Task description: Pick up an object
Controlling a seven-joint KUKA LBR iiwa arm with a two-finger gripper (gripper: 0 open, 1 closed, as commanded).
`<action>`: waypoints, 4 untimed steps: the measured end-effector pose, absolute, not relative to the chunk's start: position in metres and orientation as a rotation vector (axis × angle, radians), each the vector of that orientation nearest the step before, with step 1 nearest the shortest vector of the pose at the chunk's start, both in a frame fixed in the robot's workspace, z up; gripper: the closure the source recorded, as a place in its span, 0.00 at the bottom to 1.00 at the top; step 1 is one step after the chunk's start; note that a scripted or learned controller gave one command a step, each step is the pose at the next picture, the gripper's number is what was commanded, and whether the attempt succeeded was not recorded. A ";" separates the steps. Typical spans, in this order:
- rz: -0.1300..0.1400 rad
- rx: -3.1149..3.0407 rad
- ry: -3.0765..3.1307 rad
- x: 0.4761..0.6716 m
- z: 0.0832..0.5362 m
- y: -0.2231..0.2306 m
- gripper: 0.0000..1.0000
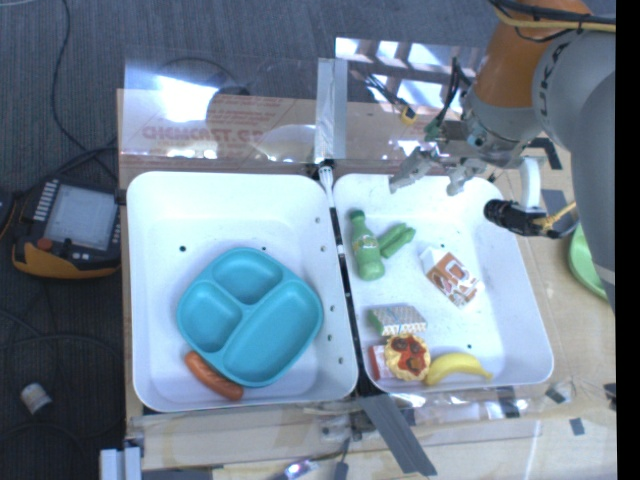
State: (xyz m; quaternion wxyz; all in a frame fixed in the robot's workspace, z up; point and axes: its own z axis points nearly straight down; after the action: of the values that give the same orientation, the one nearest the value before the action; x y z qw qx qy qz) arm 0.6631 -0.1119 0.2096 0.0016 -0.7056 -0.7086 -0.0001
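while the metal claw [432, 175] hangs open, a smooth curved banana [456, 369] lies in the glossy right bin [525, 298].

This looks like a robotics lab. A grey industrial arm with an orange band [530, 58] reaches in at upper right over two shallow white plastic bins [150, 268] on a bench. Black cables [60, 28] trail across dark carpet at upper left, beside an orange-and-grey handheld control pendant [65, 228] at the left.
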 end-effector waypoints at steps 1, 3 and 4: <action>-0.003 -2.210 -2.231 0.577 0.092 -0.133 0.00; -0.025 -2.322 -2.127 0.537 0.100 -0.200 1.00; -0.025 -2.323 -2.127 0.537 0.100 -0.200 0.00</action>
State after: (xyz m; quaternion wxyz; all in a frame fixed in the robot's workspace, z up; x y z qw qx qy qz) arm 0.5370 -0.2001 0.0999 -0.0039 -0.7375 -0.6753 -0.0078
